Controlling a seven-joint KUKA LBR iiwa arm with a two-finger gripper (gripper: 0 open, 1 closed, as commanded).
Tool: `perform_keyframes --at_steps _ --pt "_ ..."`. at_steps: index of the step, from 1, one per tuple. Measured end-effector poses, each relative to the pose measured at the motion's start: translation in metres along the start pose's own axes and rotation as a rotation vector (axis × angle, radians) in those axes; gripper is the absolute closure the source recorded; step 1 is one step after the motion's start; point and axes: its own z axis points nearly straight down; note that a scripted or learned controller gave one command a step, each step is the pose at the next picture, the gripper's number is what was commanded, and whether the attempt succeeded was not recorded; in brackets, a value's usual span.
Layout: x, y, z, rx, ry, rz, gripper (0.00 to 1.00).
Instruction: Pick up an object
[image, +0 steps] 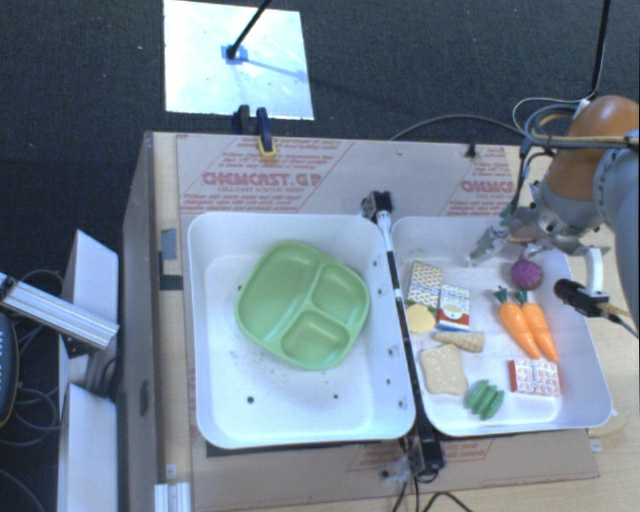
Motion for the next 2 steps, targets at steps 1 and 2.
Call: perform_keyframes --at_steps 1,2 --pt "-0.0009 0.0002 0.0 0.001 0.001 -0.001 0.0" --pt "-0.0009 0.0002 0.0 0.001 0.001 -0.002 0.0"
